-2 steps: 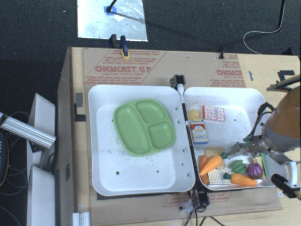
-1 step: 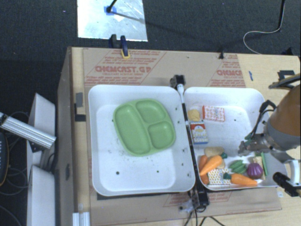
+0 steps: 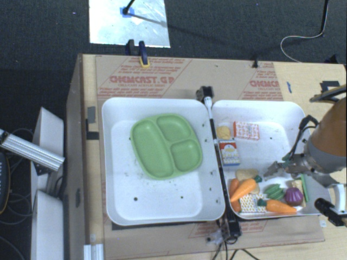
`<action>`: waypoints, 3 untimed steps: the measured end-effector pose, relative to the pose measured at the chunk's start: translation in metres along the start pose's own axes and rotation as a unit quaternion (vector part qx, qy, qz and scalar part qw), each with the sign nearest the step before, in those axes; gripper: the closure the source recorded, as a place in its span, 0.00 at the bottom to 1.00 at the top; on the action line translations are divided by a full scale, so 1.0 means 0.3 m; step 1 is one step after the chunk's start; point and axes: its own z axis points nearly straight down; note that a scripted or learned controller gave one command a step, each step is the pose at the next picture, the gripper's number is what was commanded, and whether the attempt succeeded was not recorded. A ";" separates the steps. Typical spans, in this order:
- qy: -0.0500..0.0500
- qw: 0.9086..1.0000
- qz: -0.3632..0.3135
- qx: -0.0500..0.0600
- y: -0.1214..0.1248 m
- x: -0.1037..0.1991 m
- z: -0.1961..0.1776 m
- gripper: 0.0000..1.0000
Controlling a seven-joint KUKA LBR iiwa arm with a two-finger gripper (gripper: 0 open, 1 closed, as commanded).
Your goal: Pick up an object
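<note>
**Arm over a crowded right bin, green tray alone in the left**

Camera view: two white bins sit side by side on a bench. The left bin (image 3: 116, 199) holds a green divided tray (image 3: 165, 145), lying slightly turned, with bare white floor all round it, widest along the near and left walls.

The right bin (image 3: 271, 110) carries the objects to pick. Along its left wall, near the divider, lie a small round yellowish item (image 3: 223, 131) and just below it a small carton (image 3: 230, 152). A flat red-and-white packet (image 3: 246, 130) lies beside them toward the far wall. The near corner is packed: an orange carrot (image 3: 242, 188) slants beside a pale piece (image 3: 246, 174), a checked white-and-orange packet (image 3: 249, 203) sits just below, green pods (image 3: 274, 190) lie in the middle, a second carrot (image 3: 281, 207) runs along the near rim, and a purple vegetable (image 3: 294, 195) rests just right of the pods. These pieces touch or nearly touch each other.

The arm comes in from the right; its gripper (image 3: 282, 168) hangs low over the right bin's right half, just above the pods and purple vegetable. Dark finger parts spread left, but I cannot tell whether the jaws are open or closed, and nothing is visibly between them.

Open floor in the right bin lies at centre and toward the far right wall.
</note>
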 end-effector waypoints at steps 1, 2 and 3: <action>0.000 1.000 -0.001 -0.002 0.004 0.000 -0.035 1.00; 0.000 1.000 -0.001 -0.001 0.004 0.000 -0.035 0.00; 0.000 1.000 0.002 0.003 -0.009 0.023 0.070 0.00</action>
